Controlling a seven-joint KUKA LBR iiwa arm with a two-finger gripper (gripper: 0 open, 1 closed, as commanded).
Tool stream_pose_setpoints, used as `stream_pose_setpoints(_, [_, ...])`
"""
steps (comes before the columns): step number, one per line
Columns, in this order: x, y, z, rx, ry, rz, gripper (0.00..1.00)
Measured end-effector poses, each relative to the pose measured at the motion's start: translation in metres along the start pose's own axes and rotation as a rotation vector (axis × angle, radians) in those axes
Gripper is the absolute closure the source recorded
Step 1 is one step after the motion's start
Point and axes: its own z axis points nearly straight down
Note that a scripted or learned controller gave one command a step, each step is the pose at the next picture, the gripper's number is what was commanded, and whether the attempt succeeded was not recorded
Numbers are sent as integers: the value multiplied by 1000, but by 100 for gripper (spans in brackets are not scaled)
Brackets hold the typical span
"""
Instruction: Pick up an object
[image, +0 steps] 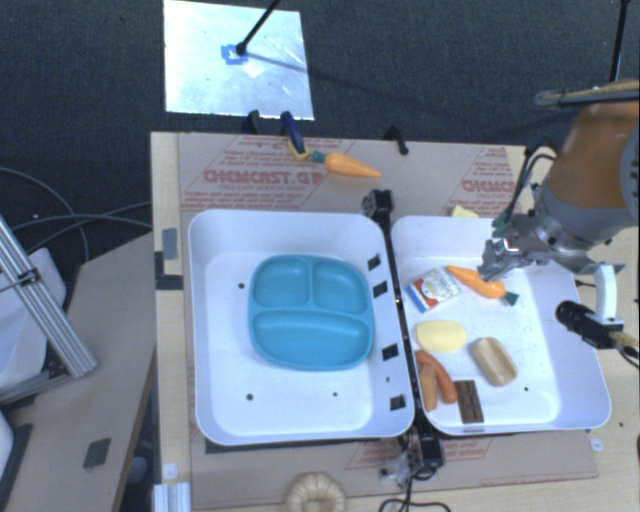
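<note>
1. In the left bin lay a blue divided plate — flat, wide and slick, poor for my two fingers, so I left it out of my reckoning.
2. Beyond the bins, on the bench, a spare carrot rested well apart from me.
3. In the right bin the pieces clustered: a small red-and-white packet, a yellow lump, two sausages, a brown block and a bread roll.
4. My target, I judged, was the orange carrot — likely light, stiff plastic, smooth and tapered, so best pinched across its thick middle, not the slippery tip.
5. My gripper hovered just above that carrot's right end; how wide it stood I could not tell, and I saw nothing held.
</note>
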Motion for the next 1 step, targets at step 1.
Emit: stream_pose_setpoints(1, [53, -21, 4, 3, 2, -3, 100])
